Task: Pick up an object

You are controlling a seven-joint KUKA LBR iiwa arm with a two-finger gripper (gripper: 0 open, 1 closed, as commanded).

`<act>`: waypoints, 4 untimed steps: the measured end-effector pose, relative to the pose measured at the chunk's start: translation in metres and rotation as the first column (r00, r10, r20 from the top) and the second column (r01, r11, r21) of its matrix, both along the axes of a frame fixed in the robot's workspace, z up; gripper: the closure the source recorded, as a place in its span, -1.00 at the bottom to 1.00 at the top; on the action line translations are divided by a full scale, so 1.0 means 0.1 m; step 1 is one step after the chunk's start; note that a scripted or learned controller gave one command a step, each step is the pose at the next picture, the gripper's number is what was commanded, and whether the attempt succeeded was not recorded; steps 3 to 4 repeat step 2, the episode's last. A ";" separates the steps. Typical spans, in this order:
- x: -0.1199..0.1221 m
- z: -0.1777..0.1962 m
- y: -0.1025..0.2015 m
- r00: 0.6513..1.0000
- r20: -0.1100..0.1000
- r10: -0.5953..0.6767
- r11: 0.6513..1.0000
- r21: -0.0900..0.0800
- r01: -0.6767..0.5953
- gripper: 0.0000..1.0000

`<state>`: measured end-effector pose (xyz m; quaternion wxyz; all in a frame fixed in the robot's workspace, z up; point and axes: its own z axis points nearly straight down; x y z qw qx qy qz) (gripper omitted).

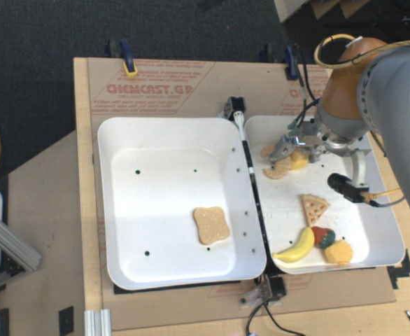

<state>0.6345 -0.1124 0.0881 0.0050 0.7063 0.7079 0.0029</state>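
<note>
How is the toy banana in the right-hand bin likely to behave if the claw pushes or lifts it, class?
The banana looks like smooth moulded plastic, so it is probably stiff, light and somewhat slippery. Its curved shape suggests it may rock or spin when nudged rather than slide straight. It lies close to the red piece near the right bin front wall, so a push would likely disturb that neighbour too.

Both bins are plain white: the left bin (121, 187) holds a tan, speckled slice of toast (211, 225); the right bin (373, 243) holds a yellow banana (296, 246), a red and green piece (323, 236), an orange-yellow lump (339, 253) and a tan pizza wedge (314, 208) dotted red. The bench board (86, 103) is light brown with red lettering.
</note>
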 end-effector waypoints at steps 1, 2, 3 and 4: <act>-0.03 0.08 0.01 1.000 -0.007 0.000 1.000 0.001 0.000 1.00; 0.34 1.04 0.68 1.000 0.001 0.005 1.000 0.003 -0.005 1.00; 0.34 1.04 0.68 1.000 0.001 0.005 1.000 0.003 -0.005 1.00; 0.34 1.04 0.68 1.000 0.001 0.005 1.000 0.003 -0.005 1.00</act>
